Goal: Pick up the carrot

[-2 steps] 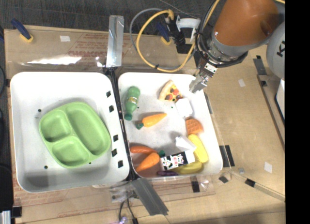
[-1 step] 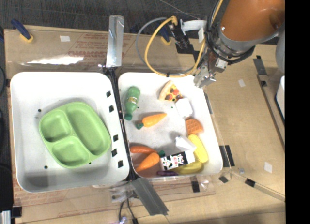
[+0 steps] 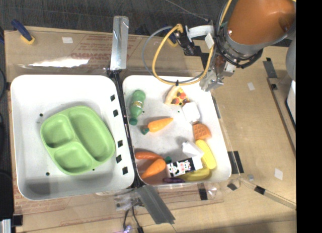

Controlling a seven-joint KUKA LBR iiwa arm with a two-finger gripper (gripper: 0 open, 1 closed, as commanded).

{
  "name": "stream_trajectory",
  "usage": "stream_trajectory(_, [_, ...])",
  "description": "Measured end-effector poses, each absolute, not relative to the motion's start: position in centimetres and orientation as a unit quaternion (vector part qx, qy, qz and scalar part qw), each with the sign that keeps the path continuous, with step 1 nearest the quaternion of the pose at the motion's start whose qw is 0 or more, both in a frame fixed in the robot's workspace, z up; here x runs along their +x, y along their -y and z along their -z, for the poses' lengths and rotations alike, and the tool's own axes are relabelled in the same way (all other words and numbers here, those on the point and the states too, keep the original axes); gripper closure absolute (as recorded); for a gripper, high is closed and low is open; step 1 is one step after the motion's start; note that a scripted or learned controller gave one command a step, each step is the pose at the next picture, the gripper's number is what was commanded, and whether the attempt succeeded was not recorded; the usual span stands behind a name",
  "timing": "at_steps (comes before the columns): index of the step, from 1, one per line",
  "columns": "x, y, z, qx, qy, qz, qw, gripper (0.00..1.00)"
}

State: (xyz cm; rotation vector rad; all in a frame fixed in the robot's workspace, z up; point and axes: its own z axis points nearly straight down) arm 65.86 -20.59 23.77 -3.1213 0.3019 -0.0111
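The carrot (image 3: 160,124) lies on its side near the middle of the right bin (image 3: 151,85), its orange tip pointing right and its green stem end pointing left, with bare white floor around it. Just to its left a green bottle (image 3: 136,106) lies beside the bin's left wall. To the far right of the carrot sits a pizza slice (image 3: 176,96), and next to that a small white block (image 3: 191,112). Right of the carrot is a round brown cookie (image 3: 201,131), and nearer than that a yellow banana (image 3: 205,162) curves along the bin's near right corner, with a white and black milk carton (image 3: 182,167) lying against it. Two more carrots (image 3: 152,166) rest in the near left corner of the same bin. The left bin (image 3: 25,101) holds a green divided plate (image 3: 78,139). The jaws (image 3: 211,82) hang over the far right rim of the right bin, well apart from the carrot and holding nothing; I cannot tell whether they are released or clenched. Both bins sit on a brown worktop (image 3: 256,141).
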Motion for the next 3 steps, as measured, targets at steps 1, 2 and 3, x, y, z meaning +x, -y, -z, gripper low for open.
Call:
stream_trajectory(1, [65.88,20.59,-23.85,-0.995,-0.096,0.0044,0.003,1.00])
stream_trajectory(2, [65.87,20.62,-24.54,-0.992,-0.122,0.0037,0.004,1.00])
stream_trajectory(3, [65.90,20.59,-24.15,-0.995,-0.096,0.0057,0.004,1.00])
